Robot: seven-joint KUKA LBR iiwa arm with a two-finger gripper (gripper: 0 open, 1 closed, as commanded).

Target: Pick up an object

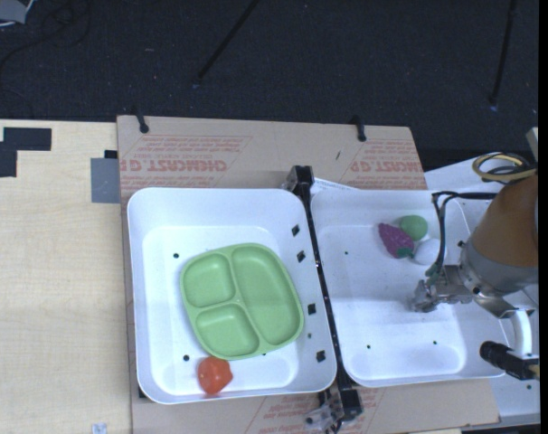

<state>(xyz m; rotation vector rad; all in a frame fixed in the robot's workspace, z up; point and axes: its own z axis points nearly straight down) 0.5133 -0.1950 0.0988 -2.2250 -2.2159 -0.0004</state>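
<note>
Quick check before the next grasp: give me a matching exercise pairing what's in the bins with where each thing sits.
Things:
1. green divided plate
2. orange-red object
3. purple object
4. end effector

Places:
A. right bin, far side, beside a green object
B. left bin, near edge, just below the plate
C. right bin, low over its right part
D. middle of the left bin

Pairs: 1-D, 2-B, 3-A, 4-C

Green divided plate (pixel 242 300), red object (pixel 214 375) in left bin (pixel 156 215); gripper (pixel 428 298) low over right bin (pixel 364 369), near purple object (pixel 395 239)
</note>
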